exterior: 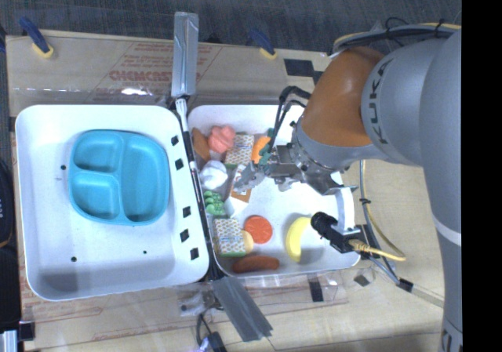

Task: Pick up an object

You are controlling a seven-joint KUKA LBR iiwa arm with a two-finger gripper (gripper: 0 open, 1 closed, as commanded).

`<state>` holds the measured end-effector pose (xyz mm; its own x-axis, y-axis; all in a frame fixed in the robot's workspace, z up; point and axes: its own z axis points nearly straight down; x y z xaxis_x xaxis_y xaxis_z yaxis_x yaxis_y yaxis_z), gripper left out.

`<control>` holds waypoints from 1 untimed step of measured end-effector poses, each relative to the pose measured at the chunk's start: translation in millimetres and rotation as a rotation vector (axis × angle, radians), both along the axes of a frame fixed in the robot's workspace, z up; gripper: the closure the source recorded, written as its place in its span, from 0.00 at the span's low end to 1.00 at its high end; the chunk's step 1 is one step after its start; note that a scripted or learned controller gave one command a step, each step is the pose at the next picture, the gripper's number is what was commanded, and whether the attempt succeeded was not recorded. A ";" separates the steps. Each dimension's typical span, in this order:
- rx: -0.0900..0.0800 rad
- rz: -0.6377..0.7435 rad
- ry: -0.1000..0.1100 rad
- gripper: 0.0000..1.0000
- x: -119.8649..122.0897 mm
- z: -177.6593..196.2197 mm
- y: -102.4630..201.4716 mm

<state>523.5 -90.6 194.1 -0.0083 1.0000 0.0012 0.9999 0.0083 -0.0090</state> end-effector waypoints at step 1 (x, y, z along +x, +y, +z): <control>-0.003 -0.134 -0.005 0.00 -6.3 83.7 -6.9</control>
<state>517.3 -97.5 277.9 0.1254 0.9921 -0.0014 0.9921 -0.1254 -0.0035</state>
